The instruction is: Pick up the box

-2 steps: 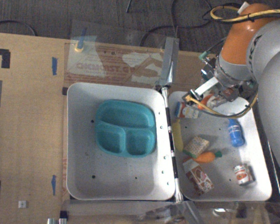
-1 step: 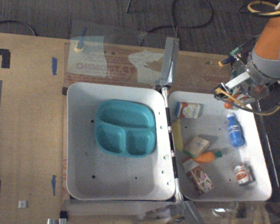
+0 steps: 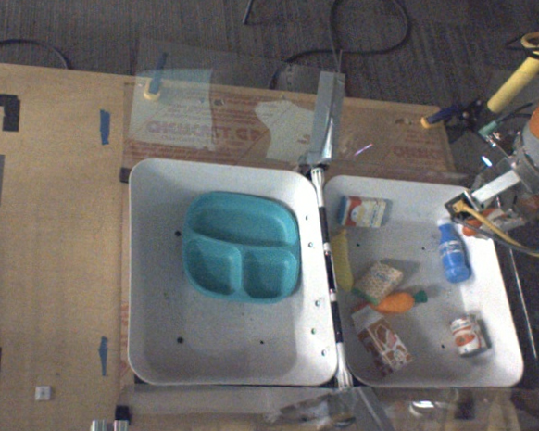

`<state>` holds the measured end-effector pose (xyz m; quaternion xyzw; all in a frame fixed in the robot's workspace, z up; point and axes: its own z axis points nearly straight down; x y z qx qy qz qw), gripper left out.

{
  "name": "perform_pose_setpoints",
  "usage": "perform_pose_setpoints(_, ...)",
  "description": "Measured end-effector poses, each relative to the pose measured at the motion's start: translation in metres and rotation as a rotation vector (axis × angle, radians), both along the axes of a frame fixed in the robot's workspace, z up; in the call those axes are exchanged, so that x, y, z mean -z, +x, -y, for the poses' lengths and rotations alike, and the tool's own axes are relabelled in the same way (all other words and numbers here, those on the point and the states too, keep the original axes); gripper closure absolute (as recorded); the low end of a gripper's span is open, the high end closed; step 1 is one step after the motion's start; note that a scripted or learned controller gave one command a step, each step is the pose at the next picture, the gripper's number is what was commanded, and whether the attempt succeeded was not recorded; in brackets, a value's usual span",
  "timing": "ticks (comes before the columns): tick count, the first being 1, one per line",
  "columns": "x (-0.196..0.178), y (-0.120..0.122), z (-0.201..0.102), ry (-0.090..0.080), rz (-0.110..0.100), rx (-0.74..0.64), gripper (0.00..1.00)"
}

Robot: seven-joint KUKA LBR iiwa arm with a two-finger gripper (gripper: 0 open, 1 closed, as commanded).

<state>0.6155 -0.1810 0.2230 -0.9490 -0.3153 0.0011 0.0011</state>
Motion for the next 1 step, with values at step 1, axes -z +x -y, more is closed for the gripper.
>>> perform_pose_setpoints(1, 0.0066, 0.0029, 0.0421, -0.002, 0.003, 0.058, 1.0)
